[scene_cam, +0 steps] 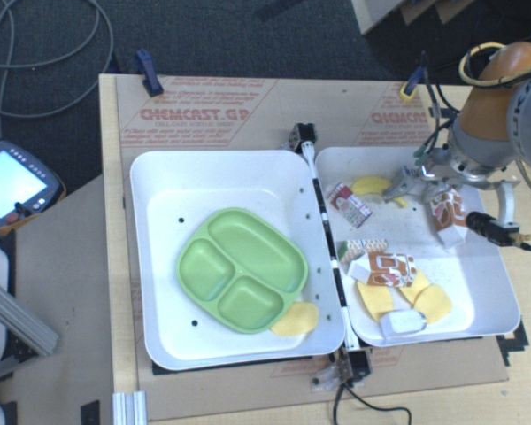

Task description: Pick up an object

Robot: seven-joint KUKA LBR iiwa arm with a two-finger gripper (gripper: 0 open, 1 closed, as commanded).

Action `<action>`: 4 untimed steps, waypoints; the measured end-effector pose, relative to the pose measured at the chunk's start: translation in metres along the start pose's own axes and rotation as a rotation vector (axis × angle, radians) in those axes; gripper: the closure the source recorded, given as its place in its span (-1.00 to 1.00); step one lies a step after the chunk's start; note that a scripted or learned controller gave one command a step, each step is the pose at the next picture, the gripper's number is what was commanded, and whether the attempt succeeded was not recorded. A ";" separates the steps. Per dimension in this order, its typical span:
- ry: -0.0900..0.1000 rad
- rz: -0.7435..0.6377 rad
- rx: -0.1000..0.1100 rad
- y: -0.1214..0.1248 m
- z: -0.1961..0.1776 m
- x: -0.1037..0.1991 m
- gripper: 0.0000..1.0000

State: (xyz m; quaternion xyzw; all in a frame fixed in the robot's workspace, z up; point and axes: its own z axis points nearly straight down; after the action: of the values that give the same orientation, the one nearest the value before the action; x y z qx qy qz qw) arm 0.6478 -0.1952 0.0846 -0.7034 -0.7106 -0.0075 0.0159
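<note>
Resting in the left bin [159, 184], a green plate [241, 268].

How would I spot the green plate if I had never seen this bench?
Look at the left of the two white bins. The green plate lies in its middle, tilted, with three hollows. It is the one large green thing; the small pale yellow piece touching its lower right corner is far smaller.
</note>
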 end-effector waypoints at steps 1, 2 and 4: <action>-0.020 0.000 -0.008 0.000 -0.011 -0.006 1.00; -0.032 0.009 -0.011 -0.043 -0.062 0.030 1.00; -0.040 0.008 -0.029 -0.042 -0.018 0.010 -1.00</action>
State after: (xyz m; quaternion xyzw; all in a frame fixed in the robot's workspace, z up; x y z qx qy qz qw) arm 0.6062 -0.1867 0.1037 -0.7064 -0.7077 -0.0038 -0.0084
